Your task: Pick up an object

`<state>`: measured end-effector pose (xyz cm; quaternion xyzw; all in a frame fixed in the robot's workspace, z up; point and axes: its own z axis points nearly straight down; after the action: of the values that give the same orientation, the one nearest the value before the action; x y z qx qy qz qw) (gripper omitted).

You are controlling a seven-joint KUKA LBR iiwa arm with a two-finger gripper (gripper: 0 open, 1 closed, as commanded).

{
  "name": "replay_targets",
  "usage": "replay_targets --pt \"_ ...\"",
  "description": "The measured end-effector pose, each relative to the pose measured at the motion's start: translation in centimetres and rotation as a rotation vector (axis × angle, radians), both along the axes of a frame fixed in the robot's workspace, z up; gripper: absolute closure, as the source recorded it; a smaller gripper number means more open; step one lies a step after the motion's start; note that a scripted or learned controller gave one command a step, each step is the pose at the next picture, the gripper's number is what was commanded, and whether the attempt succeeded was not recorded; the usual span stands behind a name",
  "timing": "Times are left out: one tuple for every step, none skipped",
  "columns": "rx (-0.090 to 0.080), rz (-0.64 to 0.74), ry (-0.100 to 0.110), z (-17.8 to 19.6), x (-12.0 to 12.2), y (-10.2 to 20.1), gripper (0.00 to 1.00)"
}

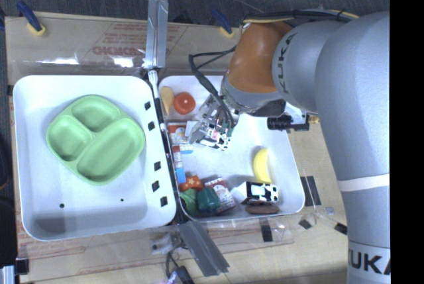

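Camera view, looking down on the bench: the big grey arm (331, 77) sweeps in from the right, orange band above the wrist, reaching over the right bin (286, 143). Beside it, the left bin (26, 143) carries a green divided plate (96, 137), sitting in its upper middle. Back to the right bin, where the clutter is. The gripper (213, 125) hangs low over the bin's upper left area, and whether its claw is released or clenched I cannot tell; a small black-and-white patterned piece (222, 139) sits right at its tip, but a grasp can't be confirmed. A yellow banana (262, 165) lies toward the right side of that bin, well apart from the gripper. Below it, a black-and-white cow toy (263, 192) lies near the bottom wall. An orange-red tomato (185, 102) lies in the top left corner, just left of the gripper. Along the bottom left, a jumble of small green and red toys (204, 195).
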<state>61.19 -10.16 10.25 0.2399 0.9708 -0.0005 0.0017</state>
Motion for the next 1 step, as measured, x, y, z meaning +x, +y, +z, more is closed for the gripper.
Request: replay_targets --pt "0.0 -0.041 -0.001 2.35 3.11 -3.26 1.0"
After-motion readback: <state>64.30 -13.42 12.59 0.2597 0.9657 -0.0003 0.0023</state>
